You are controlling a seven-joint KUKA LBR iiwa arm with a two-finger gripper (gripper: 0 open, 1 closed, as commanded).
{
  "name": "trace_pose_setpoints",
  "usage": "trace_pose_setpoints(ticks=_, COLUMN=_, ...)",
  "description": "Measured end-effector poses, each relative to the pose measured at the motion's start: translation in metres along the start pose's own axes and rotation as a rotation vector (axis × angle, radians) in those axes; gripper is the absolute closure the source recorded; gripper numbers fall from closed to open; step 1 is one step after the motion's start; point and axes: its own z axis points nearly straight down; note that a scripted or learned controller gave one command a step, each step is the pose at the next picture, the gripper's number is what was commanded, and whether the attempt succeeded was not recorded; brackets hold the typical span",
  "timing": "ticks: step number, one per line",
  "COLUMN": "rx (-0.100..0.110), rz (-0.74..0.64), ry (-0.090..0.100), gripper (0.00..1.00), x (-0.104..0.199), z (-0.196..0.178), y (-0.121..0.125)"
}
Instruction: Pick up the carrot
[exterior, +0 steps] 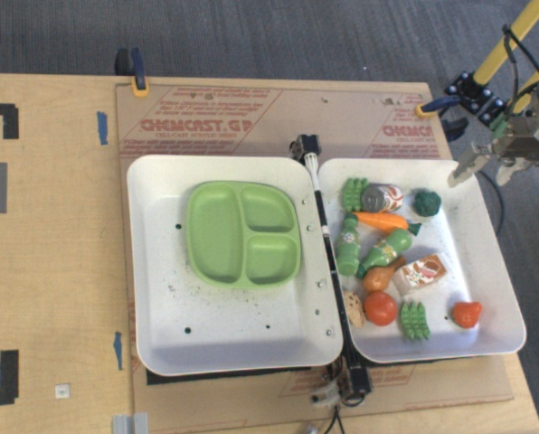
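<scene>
The carrot [381,221] is seen lying flat in the right bin [496,269], crowded between other toy foods, while the pincer [480,162] is kept above the bin's far right corner, its opening not to be told.

Gripper [483,163] low at the right edge (arm barely in frame)

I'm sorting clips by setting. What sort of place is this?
Probably a robotics lab test bench rather than a kitchen: two white bins sit on a cardboard-covered bench, a robot gripper hangs nearby, and the carrot and other food look like plastic toys.
</scene>
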Motion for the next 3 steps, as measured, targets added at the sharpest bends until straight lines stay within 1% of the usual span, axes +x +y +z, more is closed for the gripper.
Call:
trace_pose_setpoints(ticks=1, rx=-0.009, rz=0.036, ry=-0.002, gripper=0.00, x=0.041, z=0.131, y=0.001)
trace_pose_setpoints(ticks=2, rx=-0.001, rz=0.084, ry=-0.001, gripper=0.00, x=0.050, z=0.139, y=-0.007)
trace_pose_setpoints(ticks=3, rx=-0.007, rz=0.317, ry=-0.001, gripper=0.00, x=0.107, z=0.163, y=-0.005)
